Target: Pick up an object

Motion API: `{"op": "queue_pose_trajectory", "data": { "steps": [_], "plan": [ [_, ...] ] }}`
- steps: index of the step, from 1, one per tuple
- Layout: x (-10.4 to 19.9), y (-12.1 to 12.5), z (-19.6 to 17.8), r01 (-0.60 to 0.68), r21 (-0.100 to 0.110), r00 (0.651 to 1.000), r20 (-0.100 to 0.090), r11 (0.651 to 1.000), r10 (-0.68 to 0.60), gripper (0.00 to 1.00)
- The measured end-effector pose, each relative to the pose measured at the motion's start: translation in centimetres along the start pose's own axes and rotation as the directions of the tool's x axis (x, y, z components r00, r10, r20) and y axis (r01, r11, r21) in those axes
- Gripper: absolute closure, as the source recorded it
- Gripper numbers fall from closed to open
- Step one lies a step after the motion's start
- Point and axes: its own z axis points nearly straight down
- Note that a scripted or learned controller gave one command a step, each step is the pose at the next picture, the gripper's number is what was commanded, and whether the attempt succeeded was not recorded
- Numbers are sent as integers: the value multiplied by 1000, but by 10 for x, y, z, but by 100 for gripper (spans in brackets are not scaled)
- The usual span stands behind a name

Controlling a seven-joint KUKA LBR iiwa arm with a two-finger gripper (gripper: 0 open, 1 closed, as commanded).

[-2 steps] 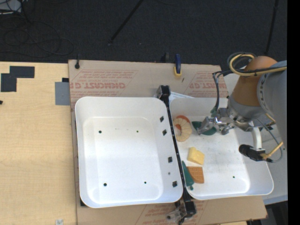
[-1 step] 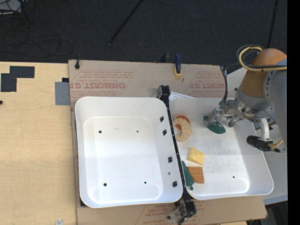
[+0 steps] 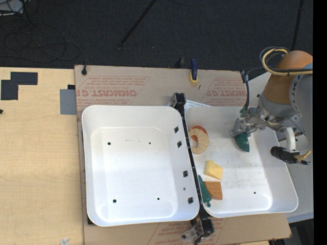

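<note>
My gripper point(image 3: 242, 135) hangs over the right bin point(image 3: 276, 200), near its far right part. A dark teal object point(image 3: 242, 143) sticks out from between the fingertips, and the gripper is shut on it. I cannot tell whether the teal object touches the bin floor. Left of it, by the divider, lies a tan and red ring-shaped piece point(image 3: 199, 139). Nearer the front lie a yellow block point(image 3: 214, 170), an orange block point(image 3: 213, 190) and a green piece point(image 3: 204, 190) pressed against the bin's left wall.
The left bin point(image 3: 92, 137) stands beside the right one, and black clamps point(image 3: 180, 129) run along the wall they share. The arm's orange band point(image 3: 286, 75) and grey wrist rise over the right bin's far right rim. A black cable end point(image 3: 286, 154) hangs at the right rim.
</note>
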Motion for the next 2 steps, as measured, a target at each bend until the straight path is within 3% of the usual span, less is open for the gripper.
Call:
{"op": "queue_pose_trajectory", "data": {
  "steps": [2],
  "plan": [
    [154, 1, -93, 3, -4, 1000, -3, 1000, -3, 100]
  ]
}}
